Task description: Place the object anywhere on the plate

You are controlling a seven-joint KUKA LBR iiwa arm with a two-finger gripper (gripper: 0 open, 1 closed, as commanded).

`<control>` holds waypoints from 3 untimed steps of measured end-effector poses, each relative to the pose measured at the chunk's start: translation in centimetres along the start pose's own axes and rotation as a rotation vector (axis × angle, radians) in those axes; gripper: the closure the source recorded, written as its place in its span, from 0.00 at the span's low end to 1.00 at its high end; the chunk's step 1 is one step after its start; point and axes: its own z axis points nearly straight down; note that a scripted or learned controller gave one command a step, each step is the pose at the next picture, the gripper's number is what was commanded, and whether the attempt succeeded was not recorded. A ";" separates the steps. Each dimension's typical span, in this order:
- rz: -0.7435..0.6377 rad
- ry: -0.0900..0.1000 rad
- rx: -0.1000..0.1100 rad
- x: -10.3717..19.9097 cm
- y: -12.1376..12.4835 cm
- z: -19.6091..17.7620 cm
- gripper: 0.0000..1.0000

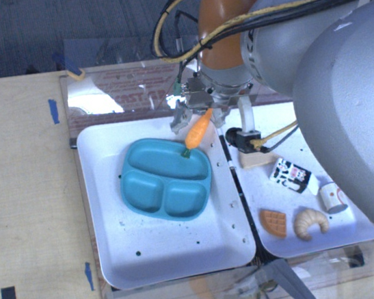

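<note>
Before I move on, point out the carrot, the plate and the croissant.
carrot [199, 129], camera view, middle of its orange body.
plate [148, 160], camera view, bare floor of its large compartment.
croissant [310, 222], camera view, middle of its curved back.

I work in a robotics lab, at a test bench rather than in any kitchen: two shallow white bins [106, 212] sit side by side on a pale plywood bench top [25, 202] marked with black squares and bits of blue tape [53, 110], over blue-grey carpet [51, 19]. My own grey arm [345, 95], with its orange band [223, 16] and loose yellow and black cables [305, 4], leans in over them. What lies in the bins is play food, a toy croissant [310, 222] and a waffle piece [274, 222] beside a blue sectioned plate [164, 180], the stock of a grasping trial rather than a meal.
</note>
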 end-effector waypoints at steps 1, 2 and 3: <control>0.437 -0.001 0.009 8.7 -8.1 2.3 0.00; 0.439 -0.004 0.011 8.5 -8.0 1.5 1.00; 0.026 -0.001 0.004 10.9 -8.4 0.5 1.00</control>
